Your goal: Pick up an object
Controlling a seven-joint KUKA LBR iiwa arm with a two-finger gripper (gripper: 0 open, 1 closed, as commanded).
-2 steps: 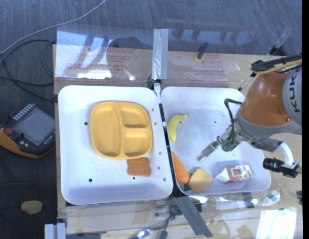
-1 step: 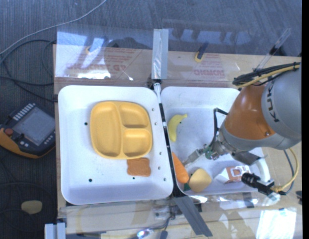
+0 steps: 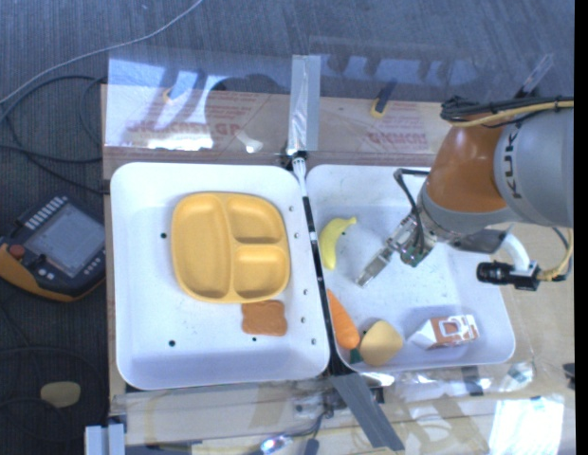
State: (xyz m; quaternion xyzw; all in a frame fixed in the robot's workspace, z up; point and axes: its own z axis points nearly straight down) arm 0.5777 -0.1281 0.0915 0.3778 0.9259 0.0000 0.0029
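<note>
Down at the front edge of the right bin point(image 3: 484, 354), nearest to you, three things sit in a row: an orange carrot point(image 3: 342, 321), a round yellow fruit point(image 3: 380, 341) that touches the carrot, and a small white and orange carton point(image 3: 447, 331) a bit farther right. You can pick any one of them, but look first at the yellow banana point(image 3: 335, 238). It lies close to the wall between the two bins, up near the middle of that wall.

Your gripper point(image 3: 372, 269) hangs over the bare middle of the right bin. Its fingers stick out down and to the left, and they look close together with nothing between them. So it holds nothing now.

The banana is just beside the fingertips, to the left and a little up in the camera view. Its long side runs up and down along the wall. I think you need to turn the fingers so they close across its short side, not along its length.

The wall is very near, so a finger could bump it.

The left bin point(image 3: 142, 349) has a yellow tray point(image 3: 230, 246) and a brown piece point(image 3: 264, 318) of toast-like food
</note>
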